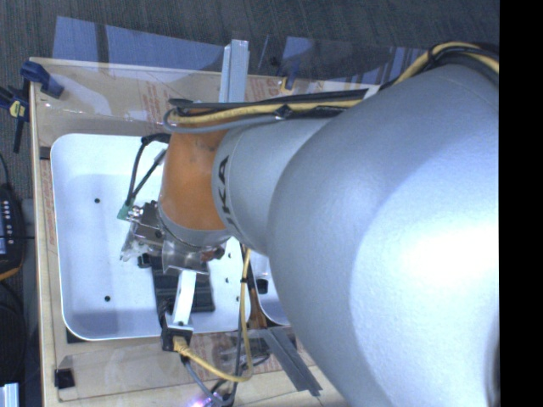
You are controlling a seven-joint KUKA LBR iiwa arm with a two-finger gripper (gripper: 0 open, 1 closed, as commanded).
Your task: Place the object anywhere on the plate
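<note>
A single fixed camera hangs above the bench (pixel 51 346) and looks down on it at a slant. It faces the bench so that the far edge runs along the upper part of the picture and the near edge along the bottom. The arm (pixel 382 227) enters from the right and passes so close beneath the lens that its grey body covers most of the right half, with the orange band (pixel 191 185) near the middle. The left white bin (pixel 81 227) lies in the left half, its left rim and near-left corner in plain sight; a small piece of the right bin (pixel 270 308) peeps out under the arm near the bench's near edge.
</note>
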